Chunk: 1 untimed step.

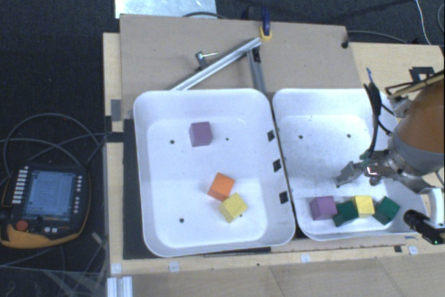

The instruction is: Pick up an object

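Tool [356,174], finger state indiscernible, poised above right bin [313,115]; descend squarely onto yellow cube [364,204] just below, avoiding flanking green cubes [345,212].

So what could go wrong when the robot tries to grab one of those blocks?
The purple block, two green blocks and yellow block sit packed in a row in the right bin, so the gripper might bump a neighbour or pinch two together. They also lie close to the bin's front wall, which could get in the way. The gripper is above them, not holding anything yet.
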Motion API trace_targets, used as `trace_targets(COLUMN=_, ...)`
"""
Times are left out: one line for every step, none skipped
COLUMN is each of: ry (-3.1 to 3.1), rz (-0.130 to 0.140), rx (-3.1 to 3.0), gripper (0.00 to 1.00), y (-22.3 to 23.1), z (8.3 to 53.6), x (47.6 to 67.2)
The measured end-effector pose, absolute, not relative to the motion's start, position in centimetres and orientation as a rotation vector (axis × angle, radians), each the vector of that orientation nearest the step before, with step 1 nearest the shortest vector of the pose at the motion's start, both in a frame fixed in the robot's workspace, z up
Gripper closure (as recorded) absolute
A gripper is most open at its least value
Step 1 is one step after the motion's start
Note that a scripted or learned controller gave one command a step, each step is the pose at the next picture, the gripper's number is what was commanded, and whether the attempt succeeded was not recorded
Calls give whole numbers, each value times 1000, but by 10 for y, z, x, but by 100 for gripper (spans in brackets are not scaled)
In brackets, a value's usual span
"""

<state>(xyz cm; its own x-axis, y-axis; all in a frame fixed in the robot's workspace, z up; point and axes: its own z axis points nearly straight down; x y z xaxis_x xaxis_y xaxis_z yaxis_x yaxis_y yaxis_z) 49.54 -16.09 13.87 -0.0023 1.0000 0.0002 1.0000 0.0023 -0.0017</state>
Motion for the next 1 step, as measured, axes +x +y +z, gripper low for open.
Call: trace_targets(ry=-2222, rz=2, rx=-2218, gripper=0, y=-161, z=88, x=495)
